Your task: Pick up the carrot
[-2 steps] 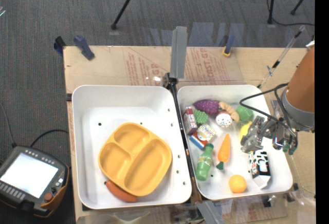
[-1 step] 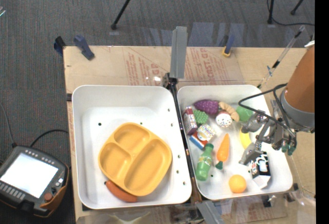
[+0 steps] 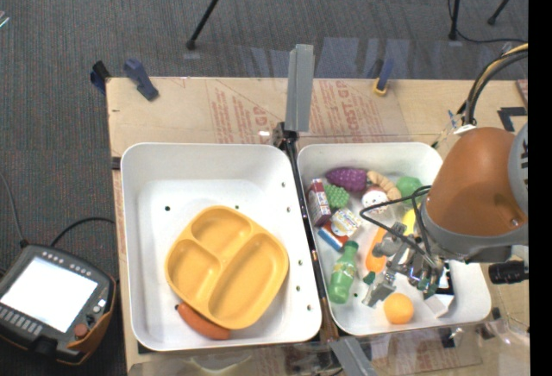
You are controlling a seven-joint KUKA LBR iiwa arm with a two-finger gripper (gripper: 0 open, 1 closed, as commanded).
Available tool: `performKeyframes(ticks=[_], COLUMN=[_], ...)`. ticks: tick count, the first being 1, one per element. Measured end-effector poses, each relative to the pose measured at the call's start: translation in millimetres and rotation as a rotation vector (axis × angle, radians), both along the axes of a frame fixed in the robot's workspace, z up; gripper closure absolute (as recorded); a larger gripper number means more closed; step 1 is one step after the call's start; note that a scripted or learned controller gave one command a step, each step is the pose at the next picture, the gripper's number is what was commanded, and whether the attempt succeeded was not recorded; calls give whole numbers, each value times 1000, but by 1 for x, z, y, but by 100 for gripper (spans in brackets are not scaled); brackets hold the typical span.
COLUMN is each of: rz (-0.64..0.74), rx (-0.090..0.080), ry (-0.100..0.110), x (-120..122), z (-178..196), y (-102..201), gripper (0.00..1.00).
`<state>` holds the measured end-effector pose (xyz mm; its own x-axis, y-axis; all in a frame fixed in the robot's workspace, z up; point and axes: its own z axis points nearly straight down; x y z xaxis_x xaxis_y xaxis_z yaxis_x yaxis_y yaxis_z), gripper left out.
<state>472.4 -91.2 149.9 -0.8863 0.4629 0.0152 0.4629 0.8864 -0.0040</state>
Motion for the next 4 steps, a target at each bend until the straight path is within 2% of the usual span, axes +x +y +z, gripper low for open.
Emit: performKeyframes(ticks=[1, 2, 3, 4], rz=[-9, -7, -66, -58], rx=[-13, -13, -9, -4], ry=[-12, -16, -13, -12], x=[38, 39, 33, 34], z=[-64, -62, -63, -54], y=[-6, -5, -8, -5], gripper=[0, 0, 0, 100])
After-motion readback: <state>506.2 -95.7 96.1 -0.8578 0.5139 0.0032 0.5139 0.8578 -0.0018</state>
